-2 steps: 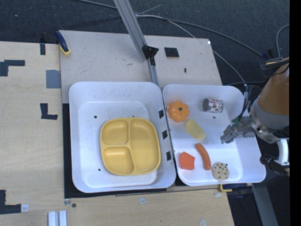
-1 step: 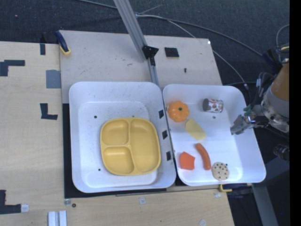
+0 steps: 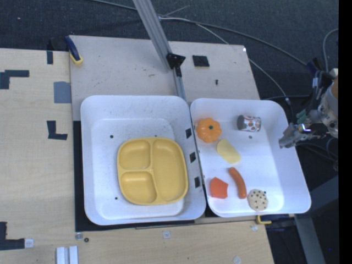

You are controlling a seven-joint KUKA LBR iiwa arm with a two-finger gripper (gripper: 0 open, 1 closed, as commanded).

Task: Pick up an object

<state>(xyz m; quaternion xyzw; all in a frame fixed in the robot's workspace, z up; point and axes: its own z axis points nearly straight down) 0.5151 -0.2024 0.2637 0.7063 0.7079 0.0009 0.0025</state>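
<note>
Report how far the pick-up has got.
Done: nothing lifted; the pumpkin, can, yellow piece, sausage, red block and cookie all lie in the right bin. In hand: the gripper sits at that bin's right rim. Left: choosing, grasping, lifting.

Both white bins (image 3: pixel 99 120) look smooth plastic, slight sheen. Yellow divided tray (image 3: pixel 152 170): matt plastic. Bench top (image 3: pixel 30 147): pale wood-grain, matt. Slanted pole (image 3: pixel 151 21): brushed metal. Toy pumpkin (image 3: pixel 208 130), sausage (image 3: pixel 238 182): glossy plastic.
</note>
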